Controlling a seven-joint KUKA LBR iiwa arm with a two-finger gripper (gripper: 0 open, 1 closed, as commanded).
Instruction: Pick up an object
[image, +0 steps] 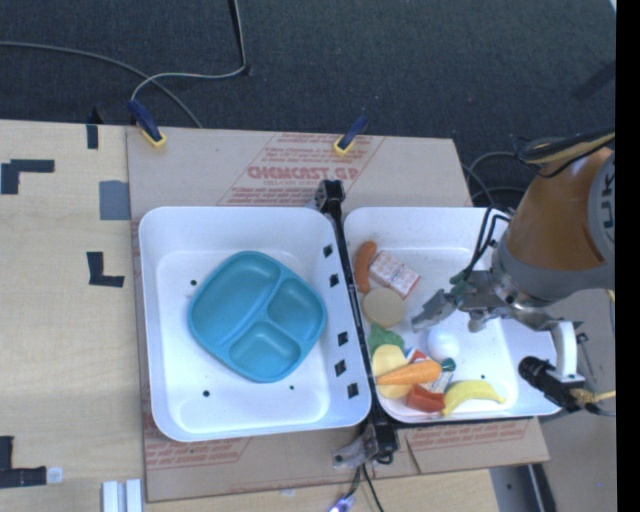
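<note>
Starting at the left bin (160, 300), a blue plastic divided plate (258, 314) lies alone. In the right bin (430, 225) toy food is heaped against the divider: a small pink-and-white box (392, 274), a beige round piece (384, 309), an orange carrot (408, 374), a yellow banana (472, 396). The gripper (440, 305) hovers beside the box, seemingly approaching; whether its fingers are spread or closed I cannot tell. Next it must descend onto one item.
</note>
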